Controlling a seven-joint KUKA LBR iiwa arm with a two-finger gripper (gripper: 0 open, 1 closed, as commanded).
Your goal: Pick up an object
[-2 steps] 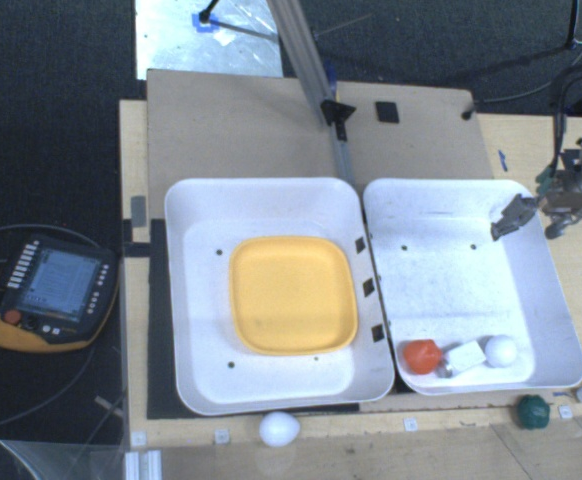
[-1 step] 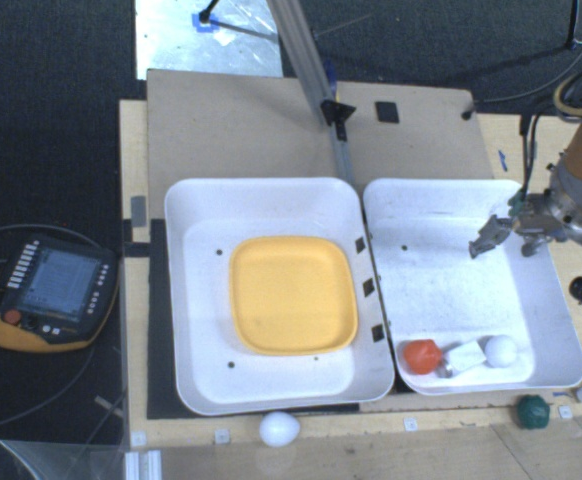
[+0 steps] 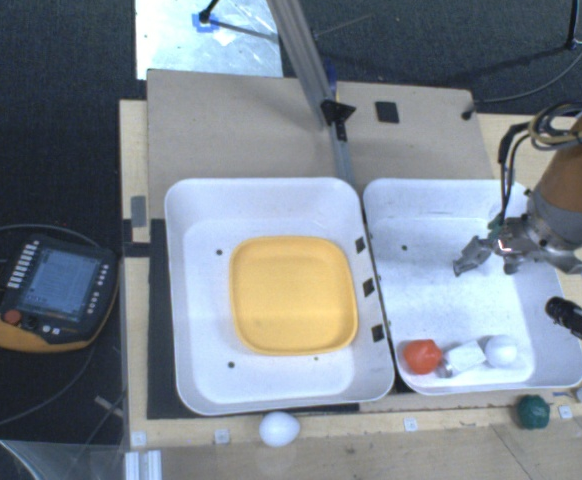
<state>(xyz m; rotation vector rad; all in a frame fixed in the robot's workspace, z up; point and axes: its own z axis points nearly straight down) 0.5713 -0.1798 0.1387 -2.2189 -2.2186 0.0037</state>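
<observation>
Nearest me, along the right bin's (image 3: 411, 203) front edge, I see an orange ball (image 3: 421, 356), a small white bottle (image 3: 465, 357) and a white ball (image 3: 501, 350). Further back the yellow plate (image 3: 294, 294) fills the left bin's (image 3: 186, 298) middle. The gripper (image 3: 483, 253) hangs over the right bin's middle — fingers spread, nothing between them.

A pendant (image 3: 49, 293) with a grey screen and orange body lies on dark carpet (image 3: 51, 118) left of the table (image 3: 241, 118), a white egg (image 3: 279, 429) sits on the table's front edge below the left bin, and a green ball (image 3: 533, 411) rests near the right front corner.
</observation>
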